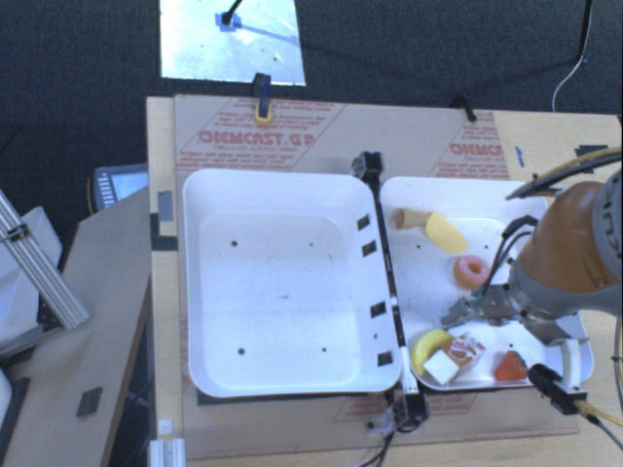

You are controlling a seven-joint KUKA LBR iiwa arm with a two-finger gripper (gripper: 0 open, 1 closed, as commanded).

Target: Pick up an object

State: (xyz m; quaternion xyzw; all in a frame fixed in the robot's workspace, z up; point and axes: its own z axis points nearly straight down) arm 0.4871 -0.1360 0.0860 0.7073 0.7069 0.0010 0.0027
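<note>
Readable text: red print "CHEMCAST GP" on the brown protective sheet (321, 129) lying under the two bins, upper centre of the frame, left of the yellow clip; letters run along a slanted banner pattern. A second, partial instance of the same red print sits upper right of the frame, near the sheet's right corner, cut off and too blurred to read whole. No other legible print.
</note>
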